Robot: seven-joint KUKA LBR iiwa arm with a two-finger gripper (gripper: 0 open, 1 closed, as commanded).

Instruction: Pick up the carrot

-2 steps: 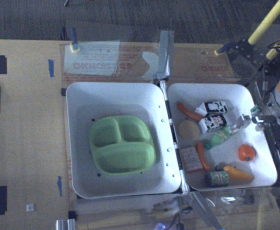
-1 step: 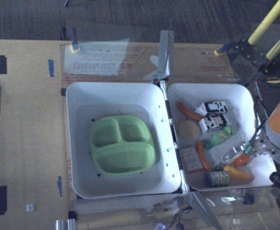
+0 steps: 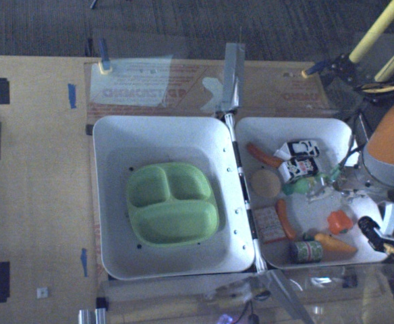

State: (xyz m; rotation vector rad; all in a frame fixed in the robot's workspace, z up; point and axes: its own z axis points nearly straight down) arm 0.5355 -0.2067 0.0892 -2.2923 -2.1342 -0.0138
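Hand [image 3: 339, 183] sits over the right bin [image 3: 345, 128], upper right part, close to the bin's right wall. Clenched or released: cannot tell, too blurry. Nothing seen grasped.

Just left of the hand, a small green item [image 3: 303, 185], touching or nearly so. Above that, two black-and-white packs: one [image 3: 303, 147] near the back wall, the other [image 3: 297, 169] just below it. Red-orange sausage [image 3: 264, 155] lies at a slant left of the packs. Tan ball [image 3: 266, 183] sits below the sausage, near the bin's left wall.

Below the hand, a red-orange chunk [image 3: 340, 221], apart from it. Carrot [image 3: 334, 244] lies flat at the front of the right bin, just below the chunk, thick end touching or just beside a green can [image 3: 307, 251] on its left. Carrot is well apart from the hand.

Left of the chunk, a second orange stick [image 3: 285, 219], beside a pinkish card [image 3: 268, 225] against the left wall.

Left bin [image 3: 109, 181] holds a green divided plate [image 3: 173, 204], roughly centred.

Surface [image 3: 35, 194] is tan, with blue tape bits [image 3: 72, 94] and black corner marks [image 3: 0, 90].
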